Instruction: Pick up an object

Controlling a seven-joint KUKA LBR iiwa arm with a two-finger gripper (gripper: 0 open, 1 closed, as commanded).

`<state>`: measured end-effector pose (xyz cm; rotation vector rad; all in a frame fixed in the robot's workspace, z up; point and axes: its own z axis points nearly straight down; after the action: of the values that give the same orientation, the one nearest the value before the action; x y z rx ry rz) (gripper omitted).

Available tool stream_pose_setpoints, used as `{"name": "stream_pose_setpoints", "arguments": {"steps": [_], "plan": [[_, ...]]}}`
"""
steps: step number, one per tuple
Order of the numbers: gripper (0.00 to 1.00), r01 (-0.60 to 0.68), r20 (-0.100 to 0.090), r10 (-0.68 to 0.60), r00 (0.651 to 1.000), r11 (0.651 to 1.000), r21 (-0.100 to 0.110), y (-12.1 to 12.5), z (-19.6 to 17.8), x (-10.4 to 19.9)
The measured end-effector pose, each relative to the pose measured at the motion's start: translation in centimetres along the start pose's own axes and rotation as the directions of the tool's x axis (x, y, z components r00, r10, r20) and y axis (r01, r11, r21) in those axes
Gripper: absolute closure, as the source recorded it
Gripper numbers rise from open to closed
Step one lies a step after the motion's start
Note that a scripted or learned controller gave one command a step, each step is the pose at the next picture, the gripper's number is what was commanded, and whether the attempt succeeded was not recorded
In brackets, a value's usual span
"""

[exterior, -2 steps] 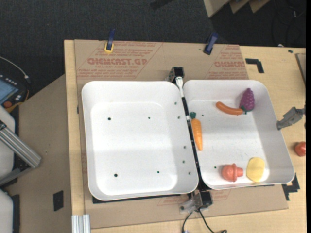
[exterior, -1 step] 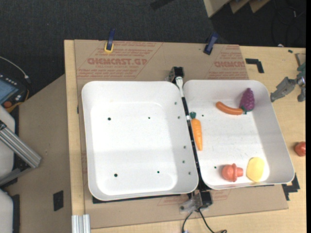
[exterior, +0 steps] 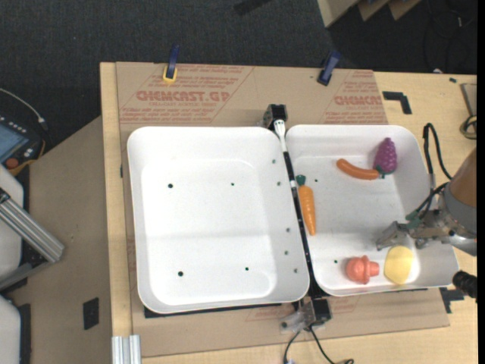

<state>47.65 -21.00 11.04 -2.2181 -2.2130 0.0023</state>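
Note:
The right bin (exterior: pixel 409 139) holds several toy foods. An orange carrot (exterior: pixel 306 208) lies along its left wall. A curved orange pepper (exterior: pixel 357 171) and a purple bunch of grapes (exterior: pixel 386 155) sit at the back. A red-pink piece (exterior: pixel 361 269) and a yellow lemon (exterior: pixel 400 265) rest side by side at the front. My gripper (exterior: pixel 395 236) reaches in from the right, low over the bin floor, just behind the lemon and apart from it. Nothing shows in its grasp.
The left bin (exterior: pixel 151 203) lies beside the right one, with a black divider strip (exterior: pixel 292 196) between them. Both rest on a cardboard sheet (exterior: pixel 227 89) held by clips at the back. A dark cable (exterior: pixel 430 158) runs along the right bin's right wall.

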Motion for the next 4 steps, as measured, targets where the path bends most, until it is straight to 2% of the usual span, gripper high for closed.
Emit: {"name": "stream_pose_setpoints", "arguments": {"steps": [1,2,3,4], "plan": [[0.0,0.004,0.0,-0.004,1.0,1.0,-0.006,1.8,2.5,-1.2],[1.0,0.003,0.004,-0.003,1.0,1.0,-0.008,1.8,1.6,-1.2],[1.0,0.003,0.009,-0.002,1.0,1.0,-0.013,0.2,-12.1,-1.4],[1.0,0.004,0.002,-0.004,1.0,1.0,-0.006,0.3,3.0,3.1]]}}
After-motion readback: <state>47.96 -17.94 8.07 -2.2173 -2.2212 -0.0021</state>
